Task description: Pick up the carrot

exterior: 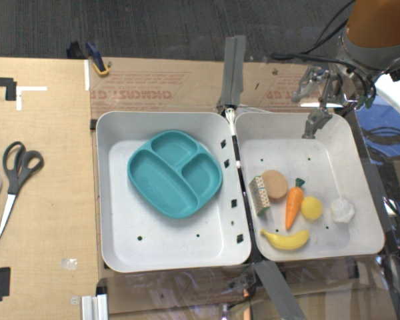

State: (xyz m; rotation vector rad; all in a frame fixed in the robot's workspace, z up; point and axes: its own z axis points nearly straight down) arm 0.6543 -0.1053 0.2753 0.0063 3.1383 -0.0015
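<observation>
— So, where is the carrot sitting?

— Near the front of the right bin, lying almost upright in the picture, green top pointing to the far side, tip toward the near wall. It is crowded: a tan round piece sits just beside its top on the left, a lemon is touching or nearly touching its right flank, and a banana lies across just below its tip.

— And the gripper?

— It hangs over the bin's far edge, well apart from the carrot. I cannot tell from this angle how it is set, and nothing is visible in it.

— How should the approach go?

— My judgement: come down over the thick middle of the carrot, closing across its width, left to right. The lemon side looks tight, so a descent slightly off centre could knock it away or catch the lemon instead.

— Anything else nearby?

— A small boxy item further left and a pale lump further right, both out of the way.
</observation>
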